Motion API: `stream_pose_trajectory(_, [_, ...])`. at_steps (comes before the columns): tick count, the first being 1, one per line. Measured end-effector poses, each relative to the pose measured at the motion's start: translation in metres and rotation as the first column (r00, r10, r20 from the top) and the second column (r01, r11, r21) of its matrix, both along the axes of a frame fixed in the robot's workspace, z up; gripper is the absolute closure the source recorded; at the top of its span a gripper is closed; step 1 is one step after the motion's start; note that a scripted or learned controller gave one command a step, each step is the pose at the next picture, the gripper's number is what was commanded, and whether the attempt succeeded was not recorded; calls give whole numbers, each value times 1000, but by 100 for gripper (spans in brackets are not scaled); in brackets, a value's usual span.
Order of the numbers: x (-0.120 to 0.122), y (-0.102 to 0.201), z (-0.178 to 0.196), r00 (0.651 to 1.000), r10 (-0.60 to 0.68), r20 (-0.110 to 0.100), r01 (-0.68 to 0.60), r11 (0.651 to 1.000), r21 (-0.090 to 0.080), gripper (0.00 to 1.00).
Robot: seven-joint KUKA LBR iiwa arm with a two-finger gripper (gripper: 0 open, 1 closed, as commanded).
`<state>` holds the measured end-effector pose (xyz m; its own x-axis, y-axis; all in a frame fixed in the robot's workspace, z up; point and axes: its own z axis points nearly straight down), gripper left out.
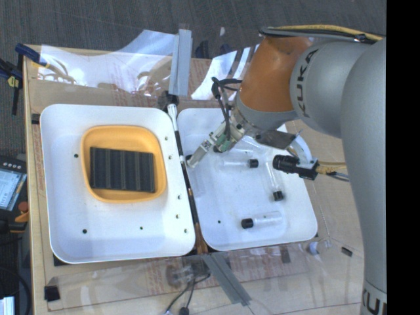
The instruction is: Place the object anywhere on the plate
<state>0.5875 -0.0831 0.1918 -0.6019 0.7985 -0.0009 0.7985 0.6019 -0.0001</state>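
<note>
The arm [308, 77] covers the right bin's [216, 235] upper right. Three vials [262, 222] lie across its centre and lower part, with bare floor at lower left. In the left bin [59, 228], the plate [123, 165] sits centrally, open from above.

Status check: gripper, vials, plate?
Gripper low at right bin's left edge, grip unclear. Three vials loose in right bin. Plate in left bin, dark ridged insert on it.

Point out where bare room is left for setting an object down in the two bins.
Left bin: bare white floor rings the yellow plate, widest along the near edge; a dark ridged insert covers the plate's middle. Right bin: crowded by three clear black-capped vials and the gripper; a bare strip runs beside the divider.
</note>
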Motion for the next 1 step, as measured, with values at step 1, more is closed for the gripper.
stream_pose_trajectory(1, [9, 35, 5, 981, 195, 0, -195, 981, 0, 0])
